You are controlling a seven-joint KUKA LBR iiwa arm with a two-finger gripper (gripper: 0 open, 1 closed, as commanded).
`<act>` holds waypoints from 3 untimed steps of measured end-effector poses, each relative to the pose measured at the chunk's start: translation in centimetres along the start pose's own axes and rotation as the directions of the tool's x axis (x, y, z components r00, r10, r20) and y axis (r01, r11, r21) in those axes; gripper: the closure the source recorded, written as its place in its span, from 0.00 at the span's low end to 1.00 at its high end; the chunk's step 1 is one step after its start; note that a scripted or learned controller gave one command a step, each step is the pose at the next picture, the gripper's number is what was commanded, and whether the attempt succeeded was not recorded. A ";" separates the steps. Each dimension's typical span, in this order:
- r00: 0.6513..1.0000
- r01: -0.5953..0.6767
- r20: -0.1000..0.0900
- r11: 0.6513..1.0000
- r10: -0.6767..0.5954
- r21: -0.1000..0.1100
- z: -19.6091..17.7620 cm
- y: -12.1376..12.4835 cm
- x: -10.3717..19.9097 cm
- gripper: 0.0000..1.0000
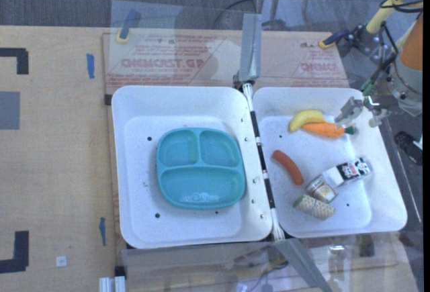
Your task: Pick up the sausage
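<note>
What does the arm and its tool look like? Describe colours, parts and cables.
The arm is grey with an orange band above the wrist. A yellow hose and dark cables run along it. The tool is small, pale grey metal with two fingers.

The grey robot arm (405,77) carried an orange band (412,49) above its wrist. Its small grey metal two-finger gripper (358,111) looked angular, and dark cables (388,49) ran beside the wrist.
</note>
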State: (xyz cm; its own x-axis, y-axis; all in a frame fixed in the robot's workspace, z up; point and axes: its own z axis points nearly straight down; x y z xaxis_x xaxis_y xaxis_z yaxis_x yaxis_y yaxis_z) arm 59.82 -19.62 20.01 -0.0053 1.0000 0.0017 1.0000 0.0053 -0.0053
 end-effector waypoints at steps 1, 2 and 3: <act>0.975 0.220 -0.001 0.975 -0.220 0.000 7.0 -2.5 4.7 0.00; 0.902 0.432 0.009 0.902 -0.432 -0.010 11.2 -4.0 8.0 0.00; 0.937 0.349 0.003 0.937 -0.349 -0.004 9.4 -0.8 9.4 0.00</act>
State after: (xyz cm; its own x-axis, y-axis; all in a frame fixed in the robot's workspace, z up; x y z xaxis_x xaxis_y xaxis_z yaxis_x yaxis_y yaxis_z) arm 58.87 -10.25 10.59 -0.3543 0.9351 0.0003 0.9351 0.3543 -0.0006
